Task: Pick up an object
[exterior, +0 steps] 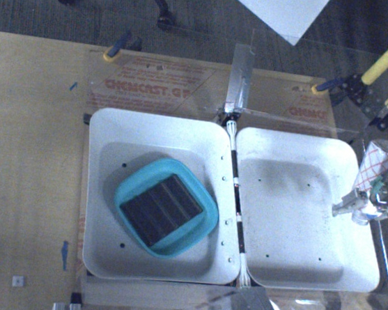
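the blue tub (166, 214) with a dark ribbed insert lies turned at an angle in the middle of the left bin (105, 133), well away from the walls, which would seem to leave room for fingers to come down on its rim. the right bin (299, 157) sits just beside it. at that bin's right rim the gripper (359, 206) shows as a pale blurred shape, well apart from the tub; i cannot tell how it is set, and the arm behind it is cut off.
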### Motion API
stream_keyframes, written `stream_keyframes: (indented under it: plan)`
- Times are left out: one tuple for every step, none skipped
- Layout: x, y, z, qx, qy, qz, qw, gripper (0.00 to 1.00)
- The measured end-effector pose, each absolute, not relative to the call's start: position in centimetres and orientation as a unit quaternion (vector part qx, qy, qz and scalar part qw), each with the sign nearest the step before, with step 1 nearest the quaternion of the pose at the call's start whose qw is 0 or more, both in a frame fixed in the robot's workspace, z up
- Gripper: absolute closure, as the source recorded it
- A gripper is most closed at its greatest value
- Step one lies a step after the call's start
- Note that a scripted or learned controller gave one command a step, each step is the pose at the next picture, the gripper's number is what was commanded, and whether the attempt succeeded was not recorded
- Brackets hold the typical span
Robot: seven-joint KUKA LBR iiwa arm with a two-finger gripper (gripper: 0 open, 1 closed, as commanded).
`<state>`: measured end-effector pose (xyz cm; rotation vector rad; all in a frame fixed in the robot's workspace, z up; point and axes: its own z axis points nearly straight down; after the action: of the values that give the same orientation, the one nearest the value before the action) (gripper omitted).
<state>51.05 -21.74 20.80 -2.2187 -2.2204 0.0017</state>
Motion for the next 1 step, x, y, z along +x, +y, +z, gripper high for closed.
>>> stream_keyframes:
  plan:
    - [57.83,-15.57,18.71,-0.793,-0.61,0.0004,-0.001,0.0]
